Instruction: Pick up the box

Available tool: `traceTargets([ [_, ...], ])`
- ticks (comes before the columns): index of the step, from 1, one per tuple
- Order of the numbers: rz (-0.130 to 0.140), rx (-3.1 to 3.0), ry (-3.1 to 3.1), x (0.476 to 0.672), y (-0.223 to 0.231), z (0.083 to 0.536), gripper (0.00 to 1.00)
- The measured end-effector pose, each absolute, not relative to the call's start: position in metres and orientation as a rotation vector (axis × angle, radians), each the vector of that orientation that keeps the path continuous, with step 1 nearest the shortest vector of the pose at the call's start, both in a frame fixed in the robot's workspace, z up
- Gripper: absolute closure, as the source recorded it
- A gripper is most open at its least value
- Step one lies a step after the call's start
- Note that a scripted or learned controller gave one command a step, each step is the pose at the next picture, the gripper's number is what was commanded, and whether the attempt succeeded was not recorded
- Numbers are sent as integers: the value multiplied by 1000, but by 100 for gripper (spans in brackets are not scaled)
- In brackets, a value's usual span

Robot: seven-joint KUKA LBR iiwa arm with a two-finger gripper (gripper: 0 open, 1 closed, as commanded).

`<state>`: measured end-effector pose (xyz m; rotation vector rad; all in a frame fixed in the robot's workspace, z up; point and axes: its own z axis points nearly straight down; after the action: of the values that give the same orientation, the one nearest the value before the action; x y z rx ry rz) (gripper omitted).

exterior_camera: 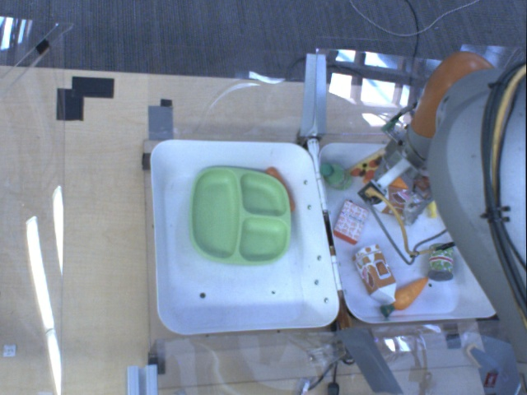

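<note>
- The box (352, 220), red and white, is lying flat in the right bin (473, 307), close to its left wall and about midway along it, with bare floor around it.
- A brown-and-white carton (375, 270) is sitting just below the box in the view, with a carrot (409, 291) beyond it. A green toy (333, 174) is resting above, apart from the box.
- The hand (395, 179) is hovering up and to the right of the box, beside some small orange items (365, 169). Whether it is released or clenched cannot be told.
- By my judgement, the hand is needing to shift down-left in the view, centre over the box and descend straight. It should close across the narrower side, clear of the carton and the wall.
</note>
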<state>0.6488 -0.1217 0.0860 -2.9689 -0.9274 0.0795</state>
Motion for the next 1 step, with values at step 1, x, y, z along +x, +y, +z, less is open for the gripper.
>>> traceTargets([
  [1, 81, -2964, -944, 649, -120, 96, 100],
])
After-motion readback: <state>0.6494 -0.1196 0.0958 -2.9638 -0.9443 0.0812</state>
